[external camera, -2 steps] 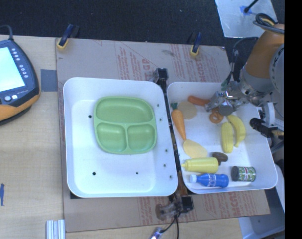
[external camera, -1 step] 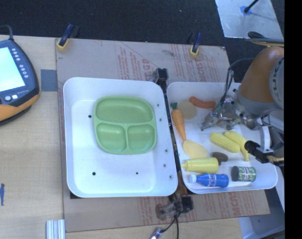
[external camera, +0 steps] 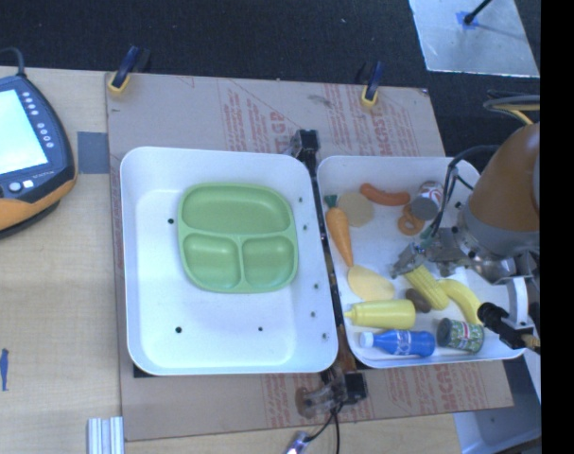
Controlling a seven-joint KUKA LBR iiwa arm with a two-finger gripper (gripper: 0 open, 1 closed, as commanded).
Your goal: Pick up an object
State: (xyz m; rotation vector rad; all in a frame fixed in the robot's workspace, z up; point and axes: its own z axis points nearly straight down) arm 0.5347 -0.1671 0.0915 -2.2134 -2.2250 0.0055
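White right bin (external camera: 381, 170) crowded, gripper (external camera: 411, 258) just above corn (external camera: 426, 288)

The arm (external camera: 510, 192) hides the right bin's (external camera: 381, 165) far side.

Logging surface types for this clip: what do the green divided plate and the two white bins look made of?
The green three-compartment plate looks like moulded plastic: one even matte colour, soft rounded dividers, no glare. The two shallow white bins, left and right, look like thin formed plastic with a smooth, slightly glossy finish and rounded rims, though coated metal cannot be ruled out.
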